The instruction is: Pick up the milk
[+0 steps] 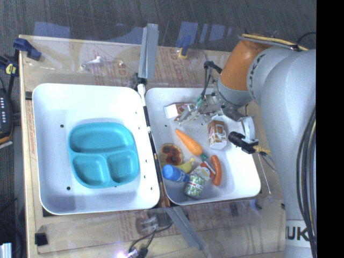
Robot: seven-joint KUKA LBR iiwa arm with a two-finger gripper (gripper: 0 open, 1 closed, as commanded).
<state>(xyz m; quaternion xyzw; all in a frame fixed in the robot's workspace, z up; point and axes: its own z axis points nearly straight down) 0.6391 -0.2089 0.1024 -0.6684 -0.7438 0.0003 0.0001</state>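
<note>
Gripper (189, 113): low over the far end of the right bin (252, 183), tip aimed toward the divider between the bins.
Grip state: spread or pressed together, I cannot tell, because the metal parts blur into one. Nothing is visibly held.
At the tip: a small white box (171, 110), just beside it. Touching or a hair apart, I cannot tell.
Milk (216, 133): I take it to be the brown-and-white carton lying on the bin floor. It sits on the near side of the gripper, back under the wrist rather than under the tip.
Neighbours: a carrot (188, 142) lies slantwise near the milk's left. A sausage (216, 170) lies nearer the camera. A blue bottle (174, 173) and a can (194, 186) sit by the near wall.
Left bin (43, 144): holds a teal tray (102, 155), well apart and not involved.
Stage (judged): approach, no grasp made yet.
Risk, wrong target: the tip is closer to the white box than to the milk. Closing here would likely catch the box or nothing.
Risk, shove: coming down with the wrist this close could nudge the carton toward the carrot.
Risk, slip: the carton looks to lie flat, so a pinch across its broad face may slide off.
</note>
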